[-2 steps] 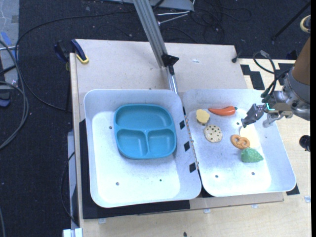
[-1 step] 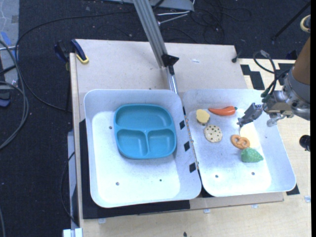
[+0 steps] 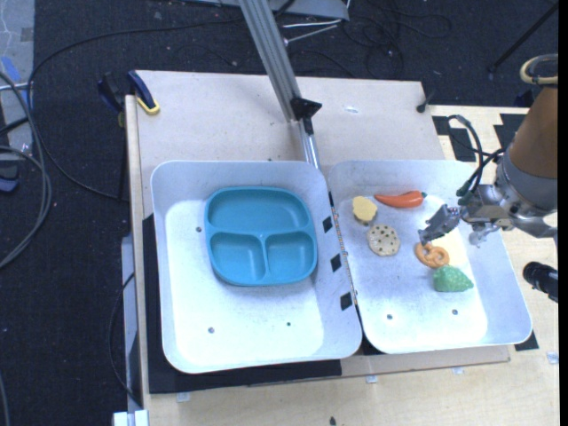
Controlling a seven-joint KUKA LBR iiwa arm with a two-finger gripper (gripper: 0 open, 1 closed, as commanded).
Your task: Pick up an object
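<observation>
Two white bins side by side on wooden worktop [image 3: 231,114].

Left bin [image 3: 177,327]: blue divided plate [image 3: 262,236] lying flat, three compartments, a little toward 12 o'clock of the bin's middle.

Right bin [image 3: 497,318]: five small items, clustered in the half toward 12 o'clock.
- Red-orange chilli pepper [image 3: 401,199], green stem end pointing to 3 o'clock, nearest the 12 o'clock wall.
- Yellow lump [image 3: 364,209], just at 9 o'clock of the pepper, apart from it.
- Round speckled cookie [image 3: 383,240], at 6 o'clock of the yellow lump, near but not touching.
- Orange ring-shaped piece [image 3: 433,256], at 3 o'clock of the cookie.
- Green leafy piece [image 3: 453,280], at about 5 o'clock of the ring, just beside it; cannot tell if touching.

Arm entering from 3 o'clock, orange band visible above grey wrist. Gripper [image 3: 437,229] over the right bin, tip directly at 12 o'clock of the orange ring and very close to it. Jaws: cannot tell whether open or closed, dark and blurred against the bin. Nothing seen between them; all five items resting on the bin floor.

Slanted metal pole [image 3: 271,43] running from 12 o'clock down to the gap between the bins. Cables on dark floor around the worktop.
</observation>
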